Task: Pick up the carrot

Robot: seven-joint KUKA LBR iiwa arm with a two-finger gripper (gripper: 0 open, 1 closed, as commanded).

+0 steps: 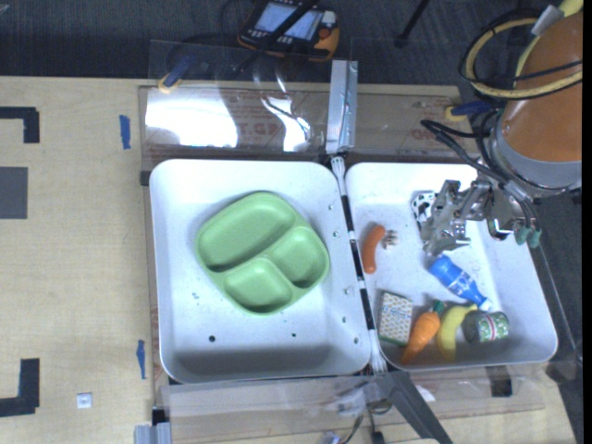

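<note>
The carrot (422,331) is orange with a narrow tip and lies near the front of the right bin (527,276), between a patterned pad and a yellow banana. My gripper (447,239) hangs over the middle of the right bin, behind the carrot and well apart from it. Its metal fingers (434,237) point down and stand open with nothing between them. The grey arm with its orange band (546,58) comes in from the upper right.
A blue bottle (458,280) lies just in front of the gripper. A banana (450,326), a green can (487,326) and a patterned pad (396,316) crowd the carrot. An orange sausage (372,246) lies near the divider. The left bin holds a green divided plate (262,251).
</note>
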